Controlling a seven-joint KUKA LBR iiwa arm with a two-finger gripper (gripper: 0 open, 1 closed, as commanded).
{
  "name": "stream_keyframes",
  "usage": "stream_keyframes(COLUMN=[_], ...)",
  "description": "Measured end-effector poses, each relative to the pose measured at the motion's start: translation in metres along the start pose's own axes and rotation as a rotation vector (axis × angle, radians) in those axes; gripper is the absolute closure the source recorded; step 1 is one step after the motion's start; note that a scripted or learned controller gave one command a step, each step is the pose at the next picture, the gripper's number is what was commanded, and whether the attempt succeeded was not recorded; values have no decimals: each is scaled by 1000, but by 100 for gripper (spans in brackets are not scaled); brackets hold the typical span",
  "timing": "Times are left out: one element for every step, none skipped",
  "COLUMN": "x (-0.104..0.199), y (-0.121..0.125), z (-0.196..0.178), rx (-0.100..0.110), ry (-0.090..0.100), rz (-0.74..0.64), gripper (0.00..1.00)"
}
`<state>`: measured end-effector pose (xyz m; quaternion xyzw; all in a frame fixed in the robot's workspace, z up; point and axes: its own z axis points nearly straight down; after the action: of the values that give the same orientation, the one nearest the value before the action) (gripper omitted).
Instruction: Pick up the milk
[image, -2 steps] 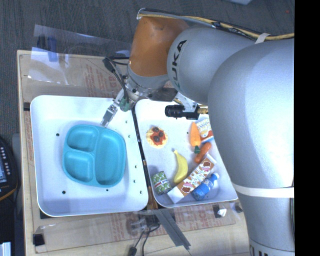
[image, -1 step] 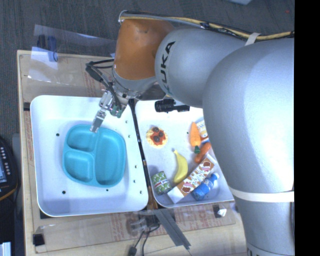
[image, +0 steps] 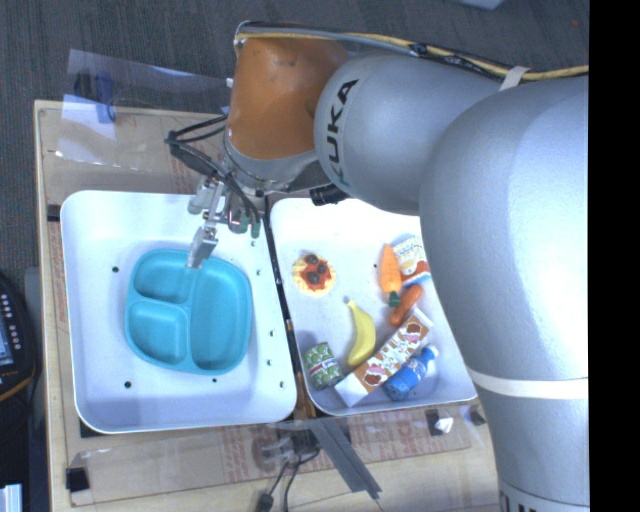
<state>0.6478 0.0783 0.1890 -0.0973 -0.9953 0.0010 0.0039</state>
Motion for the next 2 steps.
stream_keyframes(x=[-5, 9], y=[-13, 37], z=[0, 48], rx=[-1, -1], ry=[-1, -2], rz=[-160, -318], gripper=[0, 0])
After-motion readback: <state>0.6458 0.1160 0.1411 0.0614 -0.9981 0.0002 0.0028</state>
